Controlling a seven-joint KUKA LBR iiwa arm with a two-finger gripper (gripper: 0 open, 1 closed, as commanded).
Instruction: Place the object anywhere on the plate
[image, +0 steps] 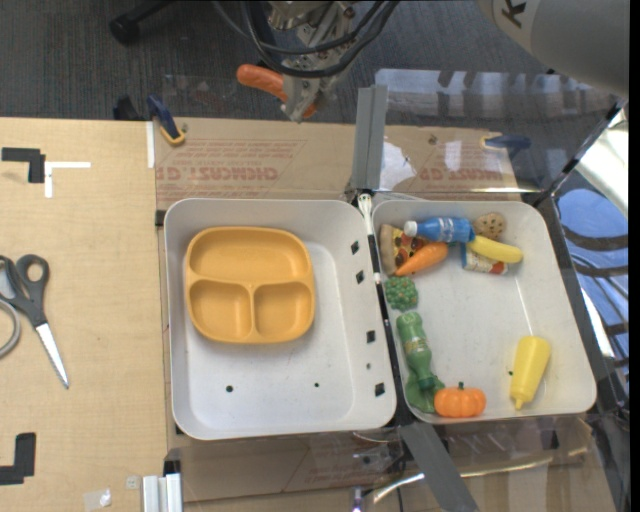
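- Two white bins: the left bin (265, 400) holds one orange three-compartment plate (250, 284).
- The right bin (560, 390) holds about nine toy foods, including one carrot (421, 259), one pumpkin (459, 401), one yellow bottle (528, 369).
- The arm (570, 35) is cut off at the top right; its jaws' state cannot be told.

One overhead camera looks slantwise onto both bins (270, 415).

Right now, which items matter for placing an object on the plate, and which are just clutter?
Job:
- orange plate in left bin
- toy foods in right bin: carrot, banana, pumpkin, yellow bottle

Lying about:
- scissors
- clamps
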